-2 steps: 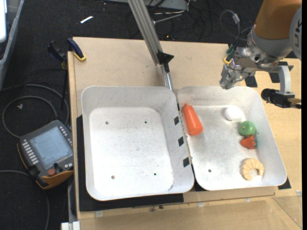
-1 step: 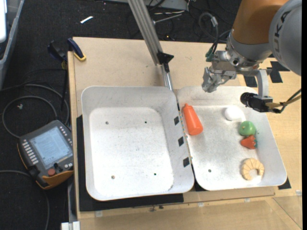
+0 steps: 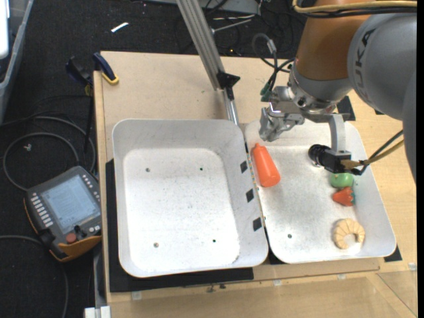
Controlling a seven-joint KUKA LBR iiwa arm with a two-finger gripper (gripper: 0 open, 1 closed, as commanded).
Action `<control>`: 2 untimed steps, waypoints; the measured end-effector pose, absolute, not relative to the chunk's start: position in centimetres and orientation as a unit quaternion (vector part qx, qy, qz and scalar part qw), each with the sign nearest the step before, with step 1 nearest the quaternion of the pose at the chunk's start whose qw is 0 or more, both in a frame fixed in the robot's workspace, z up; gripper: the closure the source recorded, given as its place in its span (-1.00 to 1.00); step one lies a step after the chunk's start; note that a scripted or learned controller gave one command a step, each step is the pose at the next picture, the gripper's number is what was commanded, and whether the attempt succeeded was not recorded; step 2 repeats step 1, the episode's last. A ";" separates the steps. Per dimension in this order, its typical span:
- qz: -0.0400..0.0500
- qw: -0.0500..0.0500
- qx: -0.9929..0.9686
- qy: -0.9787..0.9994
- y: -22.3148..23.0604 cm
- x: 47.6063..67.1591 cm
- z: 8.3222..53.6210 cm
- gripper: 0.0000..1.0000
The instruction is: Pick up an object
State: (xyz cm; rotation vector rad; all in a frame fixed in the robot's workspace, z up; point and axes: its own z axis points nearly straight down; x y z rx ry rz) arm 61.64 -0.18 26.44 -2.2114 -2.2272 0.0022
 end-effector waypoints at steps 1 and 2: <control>0.000 0.002 -0.704 -0.710 5.6 60.5 25.9 1.00; 0.000 0.002 -0.704 -0.710 5.6 60.5 25.9 1.00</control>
